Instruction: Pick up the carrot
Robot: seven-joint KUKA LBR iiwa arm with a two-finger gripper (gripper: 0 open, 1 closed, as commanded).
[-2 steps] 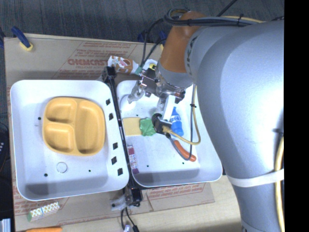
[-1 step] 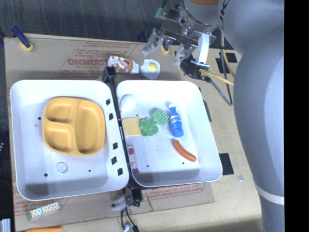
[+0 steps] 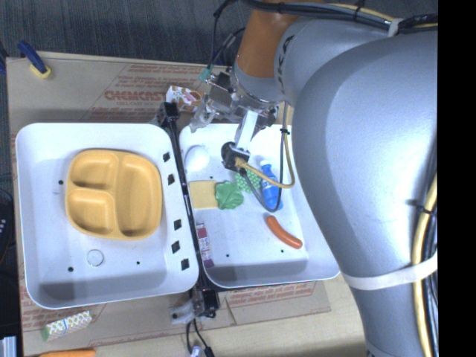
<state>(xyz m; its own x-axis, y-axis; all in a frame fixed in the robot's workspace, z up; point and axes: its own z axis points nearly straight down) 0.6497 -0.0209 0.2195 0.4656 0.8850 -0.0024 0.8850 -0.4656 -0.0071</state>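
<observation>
A brown cardboard-covered surface (image 3: 111, 88) with red print carries two shallow white bins side by side, seen from above at a slant. In the right-hand white bin (image 3: 256, 270), a crumpled green leafy toy (image 3: 229, 195) lies near the middle, and everything else is placed from it. The task's thing, a short orange carrot (image 3: 284, 232), lies on the bin floor down and to the right of the green leafy toy, apart from it and touching nothing else. A flat yellow block (image 3: 201, 194) sits against the toy's left side, a small white round piece (image 3: 196, 156) rests up and to its left, and a blue tube-like item (image 3: 269, 184) lies just to its right.

The grey arm (image 3: 357, 125), with its orange band (image 3: 260, 43), reaches in from the right, and its pincer (image 3: 212, 106) hangs above the toy near the bin's far rim, well apart from the carrot. Whether the pincer is released or clenched cannot be told, and nothing is seen in its grasp.

Well to the toy's left, the left-hand white bin (image 3: 37, 199) holds a yellow divided plastic plate (image 3: 115, 192).
</observation>
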